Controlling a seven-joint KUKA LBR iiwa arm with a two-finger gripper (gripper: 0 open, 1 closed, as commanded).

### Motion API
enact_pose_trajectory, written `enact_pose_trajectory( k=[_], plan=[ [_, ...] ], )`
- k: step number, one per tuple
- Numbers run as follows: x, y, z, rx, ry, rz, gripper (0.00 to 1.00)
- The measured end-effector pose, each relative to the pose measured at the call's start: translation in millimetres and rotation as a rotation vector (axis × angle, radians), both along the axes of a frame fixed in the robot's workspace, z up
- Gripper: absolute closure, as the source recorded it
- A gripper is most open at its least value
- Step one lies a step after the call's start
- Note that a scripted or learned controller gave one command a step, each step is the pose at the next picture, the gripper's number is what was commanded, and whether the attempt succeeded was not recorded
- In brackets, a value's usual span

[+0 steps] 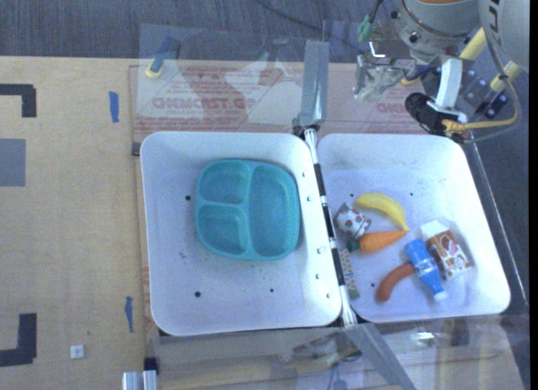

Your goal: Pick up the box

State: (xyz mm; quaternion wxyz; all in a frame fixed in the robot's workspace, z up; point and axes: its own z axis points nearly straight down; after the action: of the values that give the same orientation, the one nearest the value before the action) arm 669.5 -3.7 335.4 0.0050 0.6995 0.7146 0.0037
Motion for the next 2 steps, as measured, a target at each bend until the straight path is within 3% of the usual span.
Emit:
enact_pose_trajectory(
  k=[2],
  plan=[
    [2,0,22,-0.002,-0.008,0.001,1.00]
  ],
)
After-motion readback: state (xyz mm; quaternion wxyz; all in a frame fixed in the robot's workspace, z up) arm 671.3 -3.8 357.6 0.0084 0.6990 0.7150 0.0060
